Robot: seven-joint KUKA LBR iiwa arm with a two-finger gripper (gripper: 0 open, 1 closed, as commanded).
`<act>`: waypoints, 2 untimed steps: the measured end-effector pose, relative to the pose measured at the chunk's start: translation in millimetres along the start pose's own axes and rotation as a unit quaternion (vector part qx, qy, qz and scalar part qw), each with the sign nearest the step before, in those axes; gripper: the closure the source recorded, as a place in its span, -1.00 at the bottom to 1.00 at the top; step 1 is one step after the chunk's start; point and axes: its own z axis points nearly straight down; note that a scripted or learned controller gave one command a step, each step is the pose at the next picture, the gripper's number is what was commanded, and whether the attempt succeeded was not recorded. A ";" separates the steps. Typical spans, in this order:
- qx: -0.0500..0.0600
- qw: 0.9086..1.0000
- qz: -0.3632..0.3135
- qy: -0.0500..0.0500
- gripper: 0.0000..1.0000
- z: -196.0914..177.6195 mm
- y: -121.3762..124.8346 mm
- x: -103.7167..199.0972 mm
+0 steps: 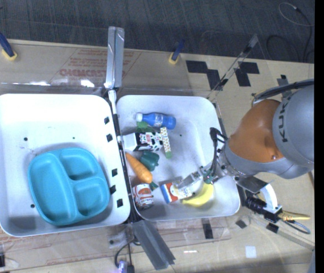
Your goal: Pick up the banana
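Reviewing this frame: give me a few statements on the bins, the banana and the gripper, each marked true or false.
1. The banana lies in the right bin. True.
2. The blue divided tray sits in the right bin. False: it is in the left bin.
3. The gripper is down at the banana's end of the right bin. True.
4. The blue bottle lies beside the banana. False: it is at the bin's far end.
5. The carrot lies near the divider between the bins. True.
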 end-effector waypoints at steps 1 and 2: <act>0.001 0.998 -0.069 0.001 -1.00 0.8 10.5 29.1; 0.004 0.991 -0.133 0.004 -1.00 -61.2 16.6 47.7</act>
